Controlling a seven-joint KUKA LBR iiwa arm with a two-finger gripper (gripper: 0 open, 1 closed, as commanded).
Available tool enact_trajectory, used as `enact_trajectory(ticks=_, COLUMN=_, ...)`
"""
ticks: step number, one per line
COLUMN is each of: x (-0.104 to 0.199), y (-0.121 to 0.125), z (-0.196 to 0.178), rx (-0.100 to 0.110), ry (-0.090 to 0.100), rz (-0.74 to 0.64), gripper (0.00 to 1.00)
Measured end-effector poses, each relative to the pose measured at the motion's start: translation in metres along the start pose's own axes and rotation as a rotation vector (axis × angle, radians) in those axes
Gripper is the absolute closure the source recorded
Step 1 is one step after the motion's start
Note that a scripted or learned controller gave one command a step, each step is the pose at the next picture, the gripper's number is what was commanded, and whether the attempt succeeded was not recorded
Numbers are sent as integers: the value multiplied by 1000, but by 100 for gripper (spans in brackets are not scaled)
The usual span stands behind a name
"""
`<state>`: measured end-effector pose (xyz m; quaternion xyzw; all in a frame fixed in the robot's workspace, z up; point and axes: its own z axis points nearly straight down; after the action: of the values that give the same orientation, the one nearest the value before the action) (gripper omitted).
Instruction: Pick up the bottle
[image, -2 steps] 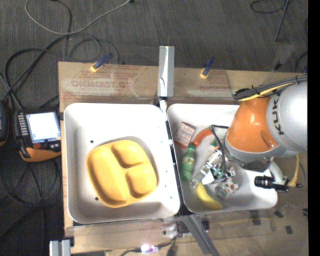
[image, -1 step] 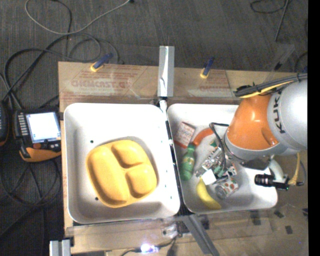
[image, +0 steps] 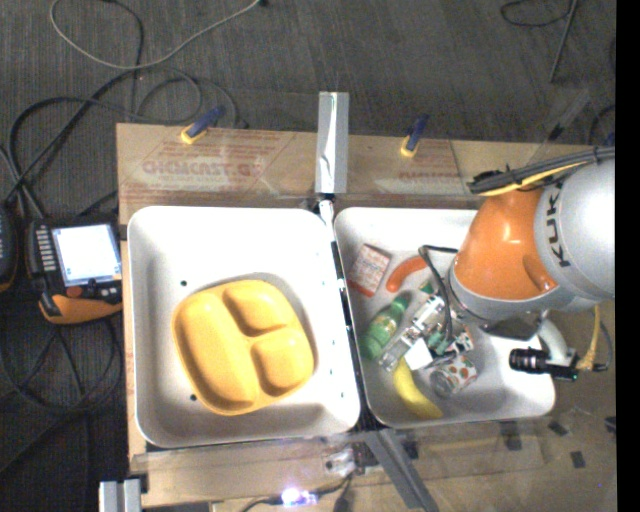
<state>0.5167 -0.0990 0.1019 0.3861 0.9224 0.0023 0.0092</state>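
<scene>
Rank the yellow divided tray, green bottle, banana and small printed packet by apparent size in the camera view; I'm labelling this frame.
Largest to smallest:
1. yellow divided tray
2. green bottle and banana, which look about alike, the banana partly covered
3. printed packet

Left bin (image: 150, 300): yellow divided tray (image: 245, 345).
Right bin (image: 520, 400): green bottle (image: 385, 325), banana (image: 415, 393), small carton (image: 368, 268), spotted cup (image: 455, 375).
Gripper (image: 425, 325): just beside the bottle.

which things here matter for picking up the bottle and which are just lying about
For the job:
- green plastic bottle
- two-finger gripper
- right white bin

Lying about:
- yellow divided plate
- yellow banana
- orange curved piece
- small printed card
</scene>
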Motion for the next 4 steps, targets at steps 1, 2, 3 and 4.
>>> enact_trajectory(ticks=1, x=-32, y=-41, z=10, rx=-1, ry=6, rz=209, gripper=0)
enact_trajectory(ticks=2, x=-75, y=-6, z=-60, rx=16, ry=11, rz=341, gripper=0)
enact_trajectory(ticks=3, x=-73, y=18, z=13, rx=10, ry=5, rz=589, gripper=0)
enact_trajectory(ticks=4, x=-74, y=19, z=2, rx=8, ry=0, rz=587, gripper=100)
